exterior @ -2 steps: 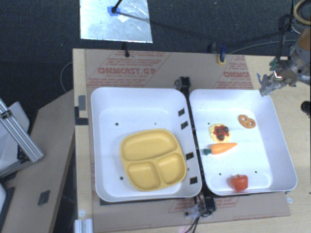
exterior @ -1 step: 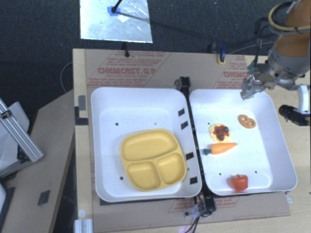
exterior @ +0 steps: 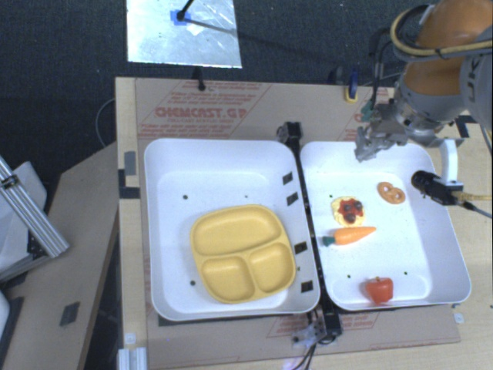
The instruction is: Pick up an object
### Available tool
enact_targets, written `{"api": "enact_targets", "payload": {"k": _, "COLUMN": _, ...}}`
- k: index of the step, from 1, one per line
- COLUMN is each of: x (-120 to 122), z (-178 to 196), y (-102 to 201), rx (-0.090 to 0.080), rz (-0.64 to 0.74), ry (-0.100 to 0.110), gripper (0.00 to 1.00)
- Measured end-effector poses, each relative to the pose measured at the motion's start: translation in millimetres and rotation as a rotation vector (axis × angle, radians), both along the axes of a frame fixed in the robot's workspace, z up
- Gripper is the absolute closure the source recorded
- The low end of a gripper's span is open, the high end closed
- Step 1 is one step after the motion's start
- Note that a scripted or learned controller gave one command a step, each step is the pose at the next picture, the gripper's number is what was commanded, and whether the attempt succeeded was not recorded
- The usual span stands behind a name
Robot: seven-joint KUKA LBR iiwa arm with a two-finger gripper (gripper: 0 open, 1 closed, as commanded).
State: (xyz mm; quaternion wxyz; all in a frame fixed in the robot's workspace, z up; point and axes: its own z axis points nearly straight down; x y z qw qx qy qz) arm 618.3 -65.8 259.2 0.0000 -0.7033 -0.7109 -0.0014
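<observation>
Two shallow white bins are sitting side by side on a brown board printed with red lettering. The left bin is holding a yellow compartment tray, which is lying tilted in the bin's lower middle, with one long section along its upper side and two smaller ones below. The right bin is holding four small things: a pretzel toward the upper right, a small round tart with dark red topping near the middle, an orange carrot lying crosswise just below the tart, and a red pepper-like piece sitting apart near the bin's front edge. All four are resting on the bin floor, none of them lifted. The gripper is hanging over the right bin's upper left corner, well apart from the pretzel and the tart, and nothing is showing between its tips; whether the pincer is spread or pressed together cannot be told from this angle. The grey arm with its orange band is reaching in from the right. The board is lying on a pale wooden bench over dark carpet, where a shiny silver sheet is lying beyond the board, and a metal rail is leaning in at the left.
</observation>
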Motion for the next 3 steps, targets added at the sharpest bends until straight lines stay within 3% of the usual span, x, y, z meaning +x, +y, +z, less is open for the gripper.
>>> {"api": "enact_targets", "payload": {"k": 3, "x": -5, "z": -29, "y": 166, "rx": 0.001, "rz": 0.000, "ry": 0.003, "gripper": 1.00}}
